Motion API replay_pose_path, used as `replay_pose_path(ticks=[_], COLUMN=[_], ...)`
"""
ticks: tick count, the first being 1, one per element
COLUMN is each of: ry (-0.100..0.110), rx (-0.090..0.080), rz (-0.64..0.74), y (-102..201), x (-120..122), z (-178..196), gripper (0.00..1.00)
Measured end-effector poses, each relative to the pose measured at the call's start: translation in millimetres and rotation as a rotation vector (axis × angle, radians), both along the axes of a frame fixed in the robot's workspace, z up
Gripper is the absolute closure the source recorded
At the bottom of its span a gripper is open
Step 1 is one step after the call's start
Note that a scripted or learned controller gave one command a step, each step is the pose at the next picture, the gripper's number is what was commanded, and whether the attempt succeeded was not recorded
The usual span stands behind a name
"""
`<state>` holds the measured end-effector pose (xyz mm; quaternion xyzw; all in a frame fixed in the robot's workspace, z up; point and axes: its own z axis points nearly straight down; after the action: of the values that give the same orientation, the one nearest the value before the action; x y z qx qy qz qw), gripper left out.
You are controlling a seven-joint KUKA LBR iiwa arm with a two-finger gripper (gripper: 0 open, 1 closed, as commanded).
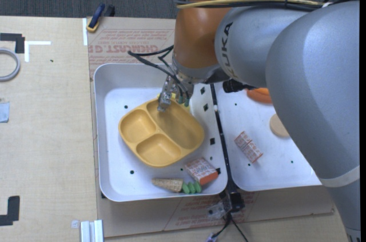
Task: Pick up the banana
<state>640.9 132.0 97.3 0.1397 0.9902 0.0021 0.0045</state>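
Banana's hard to make out, tbh. Gripper (pixel 166 100) sits at the yellow divided plate's (pixel 163 138) upper rim, mid-frame in the left bin (pixel 108 121); can't tell if it's clenched.

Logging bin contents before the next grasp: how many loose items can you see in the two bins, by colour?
Yellow: 1, the divided plate
Red and white: 2, a packet and a wrapper
Orange: 2, a carrot and an orange piece
Tan: 2, a cone and a disc
Total: 7
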Motion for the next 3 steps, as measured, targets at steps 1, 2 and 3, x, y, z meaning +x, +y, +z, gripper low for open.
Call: replay_pose_path(ticks=[1,2,3], ry=[-0.009,0.002,0.0], rx=[-0.008,-0.007,-0.008], rz=[0.587,0.996,1.245], y=[-0.1,-36.1,14.4], x=[2.1,-4.5,18.7], z=[3.4,95.7,46.6], gripper=[1.0,1.0,1.0])
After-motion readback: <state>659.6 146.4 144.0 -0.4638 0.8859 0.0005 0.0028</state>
